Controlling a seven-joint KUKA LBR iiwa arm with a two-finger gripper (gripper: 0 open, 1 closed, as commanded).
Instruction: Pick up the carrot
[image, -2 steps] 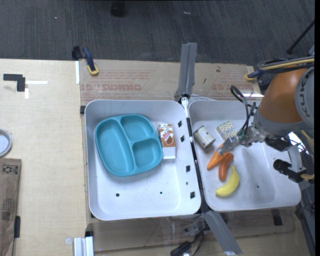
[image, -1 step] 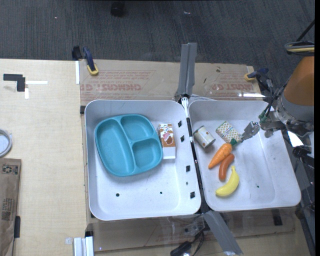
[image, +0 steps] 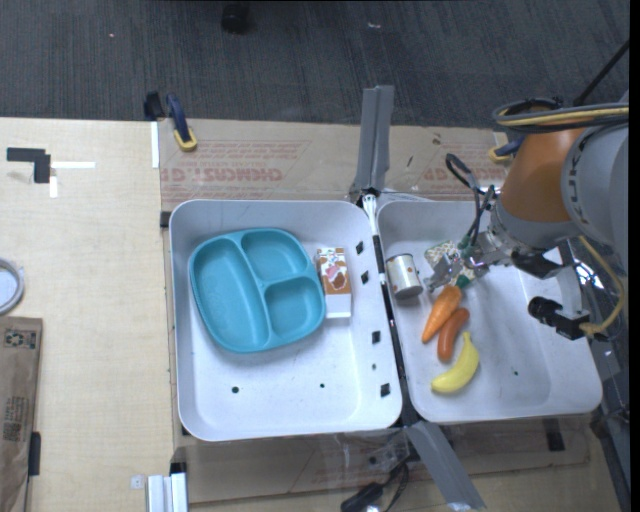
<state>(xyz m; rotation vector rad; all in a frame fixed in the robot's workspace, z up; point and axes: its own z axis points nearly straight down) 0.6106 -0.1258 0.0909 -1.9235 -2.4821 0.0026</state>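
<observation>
Currently the carrot (image: 441, 311) lies in the right bin (image: 520, 375), against a sausage (image: 453, 331), above the banana (image: 456, 367). Whether the gripper (image: 452, 267) at its top end grips it, we cannot tell. We judge it light, stiff, smooth; take mid-body.

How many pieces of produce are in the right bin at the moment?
3: a carrot under the gripper, a darker orange-red piece touching it, and a banana just below. The arm may hide more.
</observation>
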